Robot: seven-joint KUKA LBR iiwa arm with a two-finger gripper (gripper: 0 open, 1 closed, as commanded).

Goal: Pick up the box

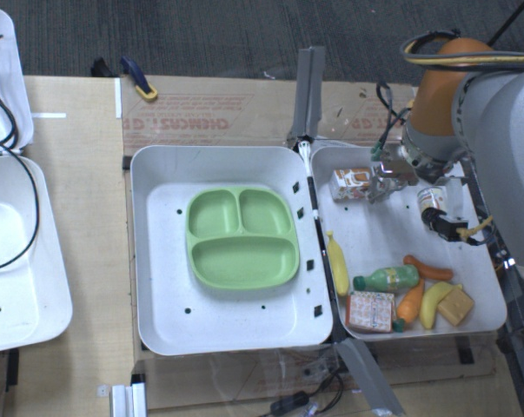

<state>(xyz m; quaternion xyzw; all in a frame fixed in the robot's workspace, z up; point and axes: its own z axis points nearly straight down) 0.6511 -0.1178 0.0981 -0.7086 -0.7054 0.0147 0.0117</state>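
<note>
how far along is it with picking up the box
Done so far: the arm has reached into the right bin, and the gripper sits right beside the small box near the bin's far left corner. In hand: closing in on that box, which looks to be lying on the bin floor, not lifted. Left: a clear grasp and the lift. I cannot tell how the gripper is set.

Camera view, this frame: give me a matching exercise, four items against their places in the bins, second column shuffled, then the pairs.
Items:
1. green divided plate
2. small white box
3. green bottle
4. long yellow banana

Places:
A. right bin, far end, just beside the gripper
B. right bin, along its left wall
C. middle of the left bin
D. right bin, near end, lying among the orange and yellow food toys

Pairs: 1-C, 2-A, 3-D, 4-B
</note>
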